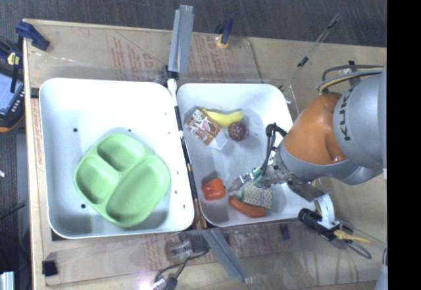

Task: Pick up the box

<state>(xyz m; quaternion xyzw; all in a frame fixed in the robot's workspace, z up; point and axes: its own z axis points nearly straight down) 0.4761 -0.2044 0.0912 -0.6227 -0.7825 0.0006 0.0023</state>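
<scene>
The gripper [253, 180] hangs low in the right bin [279, 101], just over a green packet [258, 195], but I cannot tell if it is open, and the box [202, 125] lies far off by the banana [223, 116], untouched.

We've got a green divided plate [122, 179] in the left bin [52, 104], plus a banana [225, 116], dark plum [237, 130], red pepper [213, 189] and carrot [247, 207] on the right.
</scene>
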